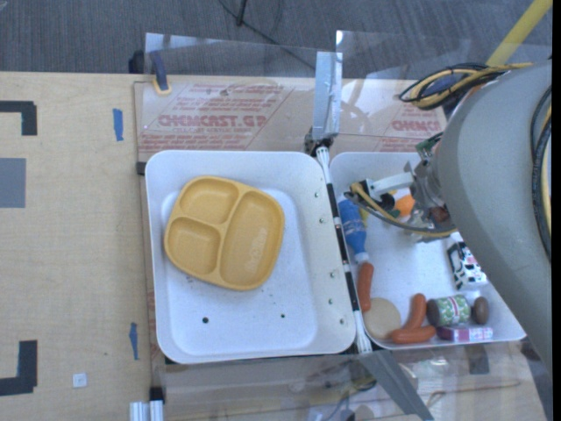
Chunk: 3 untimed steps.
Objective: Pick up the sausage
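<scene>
Lying near the right bin's (517, 327) front rim, the sausage (411, 334) is orange-red, curved, touching a tan disc (382, 317). Open floor sits mid-bin. Gripper (412, 202) state: cannot tell.

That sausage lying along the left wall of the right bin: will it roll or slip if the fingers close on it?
The sausage looks smooth and rounded, so it may slip or roll sideways under a loose pinch. It lies close to the bin wall, which probably leaves little room for a finger there. Its end sits near the round disc, so a push could nudge that.
</scene>
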Available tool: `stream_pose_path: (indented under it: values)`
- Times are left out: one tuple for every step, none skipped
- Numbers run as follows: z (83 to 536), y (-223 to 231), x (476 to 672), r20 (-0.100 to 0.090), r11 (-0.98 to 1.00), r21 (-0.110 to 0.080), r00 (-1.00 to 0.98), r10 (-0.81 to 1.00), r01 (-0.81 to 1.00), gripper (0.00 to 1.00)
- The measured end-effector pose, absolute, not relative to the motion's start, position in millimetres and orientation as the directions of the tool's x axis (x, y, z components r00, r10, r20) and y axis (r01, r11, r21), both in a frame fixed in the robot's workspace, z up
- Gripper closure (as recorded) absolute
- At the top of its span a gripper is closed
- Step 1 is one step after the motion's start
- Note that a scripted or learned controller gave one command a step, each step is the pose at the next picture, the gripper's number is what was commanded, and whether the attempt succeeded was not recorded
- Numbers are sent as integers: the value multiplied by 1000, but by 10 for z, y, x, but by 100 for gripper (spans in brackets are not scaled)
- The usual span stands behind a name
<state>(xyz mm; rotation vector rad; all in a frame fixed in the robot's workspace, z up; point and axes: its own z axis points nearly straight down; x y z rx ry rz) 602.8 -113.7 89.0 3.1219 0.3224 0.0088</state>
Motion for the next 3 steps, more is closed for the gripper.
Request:
stream_pose_path:
  values:
    - [889,-1122,6031,6,-979,1,979,205,205,0]
    - [1659,-937,5477,-4,-960,-4,960,281,281,0]
    - [903,-1157,4839,13,-980,0,980,200,200,0]
